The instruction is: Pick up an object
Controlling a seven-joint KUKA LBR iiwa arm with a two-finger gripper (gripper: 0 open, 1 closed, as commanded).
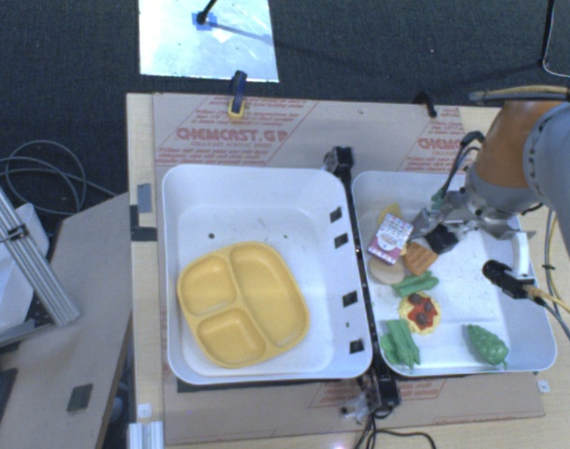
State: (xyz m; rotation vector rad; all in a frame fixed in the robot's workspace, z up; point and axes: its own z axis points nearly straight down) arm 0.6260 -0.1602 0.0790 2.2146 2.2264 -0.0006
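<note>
I have the gripper (pixel 432 235) low beside the pink packet (pixel 390 237); I cannot tell its grip state, so I'd centre over the packet before lifting.

Dark carpet (pixel 60 54) surrounds the cardboard-topped bench (pixel 266 124); a shiny metal sheet (pixel 208 24) lies at twelve o'clock, grey cables (pixel 41 171) at nine.

Grey rounded arm (pixel 556 148) with an orange band, black cables along it, dark hand (pixel 435 232) at the tip.
</note>
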